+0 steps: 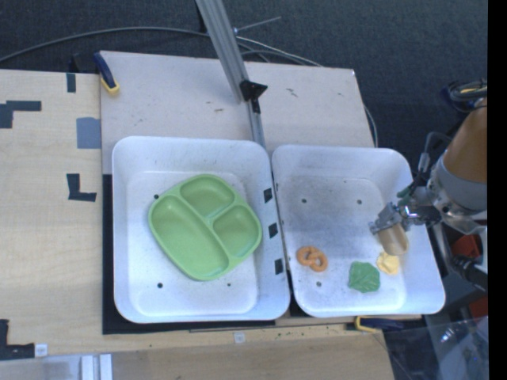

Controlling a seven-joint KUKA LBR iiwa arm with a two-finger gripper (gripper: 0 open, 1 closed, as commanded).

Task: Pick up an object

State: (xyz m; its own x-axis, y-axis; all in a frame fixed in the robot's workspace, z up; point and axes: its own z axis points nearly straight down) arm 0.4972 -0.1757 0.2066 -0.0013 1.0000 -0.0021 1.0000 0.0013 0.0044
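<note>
The gripper (388, 226) hangs at the right bin's (337, 158) right side, seemingly clamped on a tan piece (394, 239); the yellow piece (388, 263) lies just below it; the green lump (364, 277) sits down-left; the pretzel (311, 258) farther left.

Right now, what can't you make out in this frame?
- gripper: small and blurred in the camera view; open, shut or holding, cannot tell.
- yellow piece: the gripper overlaps its top; contact unclear.
- arm: cut off by the right edge.
- orange item: too small to identify.
</note>
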